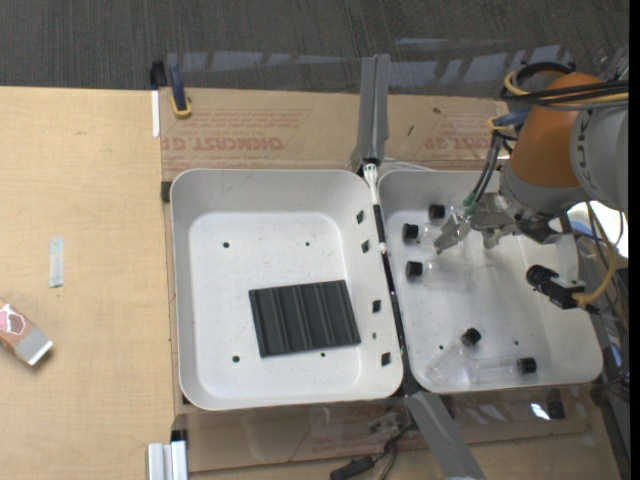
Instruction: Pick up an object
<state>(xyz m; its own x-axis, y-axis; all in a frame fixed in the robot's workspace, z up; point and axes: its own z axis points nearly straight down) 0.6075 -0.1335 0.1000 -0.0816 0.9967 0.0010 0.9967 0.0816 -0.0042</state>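
The jaws [455, 230] are hanging low over the back part of the right bin [560, 368], and from this slanted view it cannot be told how far apart they are standing or whether anything is sitting between them. The grey arm with its orange band [545, 143] is reaching in from the right, above that bin's far corner. Beneath and around the jaws, several small clear bottles with black caps are lying scattered: one cap [437, 211] near the back wall, one [410, 232] just left of the jaws, another [414, 268] a little nearer the front, and two bottles [455, 353] [500, 370] resting near the front rim. In the left bin [190, 268], a dark ribbed mat [303, 317] is lying flat on the floor, well apart from the arm. On the tan surface [80, 188] at far left, a small tube [22, 333] is lying.
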